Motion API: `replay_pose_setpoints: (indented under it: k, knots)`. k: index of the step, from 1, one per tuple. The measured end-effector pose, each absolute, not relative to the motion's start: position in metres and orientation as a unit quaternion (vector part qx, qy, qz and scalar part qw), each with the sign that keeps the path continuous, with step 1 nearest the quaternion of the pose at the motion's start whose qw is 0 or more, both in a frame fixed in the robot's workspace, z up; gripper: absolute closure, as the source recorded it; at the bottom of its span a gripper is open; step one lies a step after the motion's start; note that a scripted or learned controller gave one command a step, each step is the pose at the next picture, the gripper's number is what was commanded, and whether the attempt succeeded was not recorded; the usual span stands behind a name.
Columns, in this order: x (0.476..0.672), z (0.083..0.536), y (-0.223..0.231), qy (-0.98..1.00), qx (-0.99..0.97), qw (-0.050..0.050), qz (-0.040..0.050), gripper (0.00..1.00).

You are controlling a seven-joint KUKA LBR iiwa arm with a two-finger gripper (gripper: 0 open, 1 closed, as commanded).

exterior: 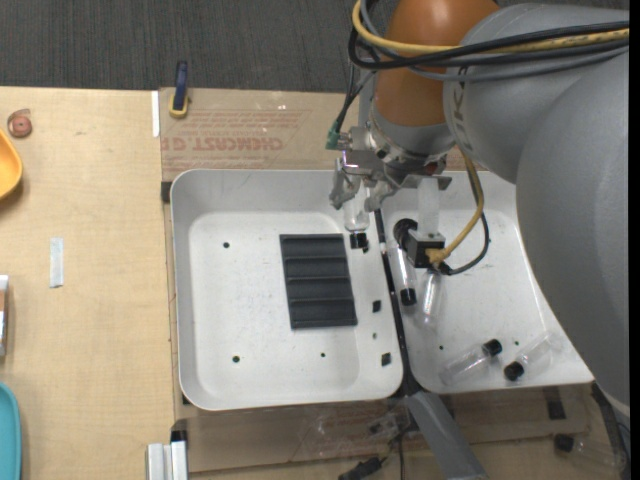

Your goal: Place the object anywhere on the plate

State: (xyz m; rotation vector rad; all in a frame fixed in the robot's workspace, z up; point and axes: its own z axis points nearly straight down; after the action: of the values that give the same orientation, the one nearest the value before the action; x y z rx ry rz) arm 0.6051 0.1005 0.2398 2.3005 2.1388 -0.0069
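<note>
A black ribbed plate [318, 280] lies flat in the middle of the left bin [205, 298]. My gripper [356, 218] hangs over that bin's far right side, just beyond the plate's far right corner and close to the wall between the two bins. A small dark piece [357, 240] shows right under the gripper; whether it is held is unclear. Clear tubes with black caps lie in the right bin [540, 313]: one [418, 296] near the dividing wall, two more [478, 358] [525, 363] by the front edge.
The arm's grey body and orange band [430, 38] cover the far right of the bench. A cardboard sheet [235, 133] lies behind the left bin. The wooden table [80, 268] at left carries small items along its left edge.
</note>
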Motion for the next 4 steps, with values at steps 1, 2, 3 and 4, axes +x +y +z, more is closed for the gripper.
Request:
replay_pose_setpoints:
  k: [1,2,3,4]
  knots:
    - [0.613,0.286,0.152,0.829,0.559,0.001,-0.0013,1.0]
    - [0.576,0.255,0.218,0.86,0.51,-0.001,-0.0019,1.0]
    - [0.549,0.232,0.216,0.884,0.467,-0.001,-0.0021,1.0]
    - [0.549,0.232,0.216,0.884,0.467,-0.001,-0.0019,0.0]
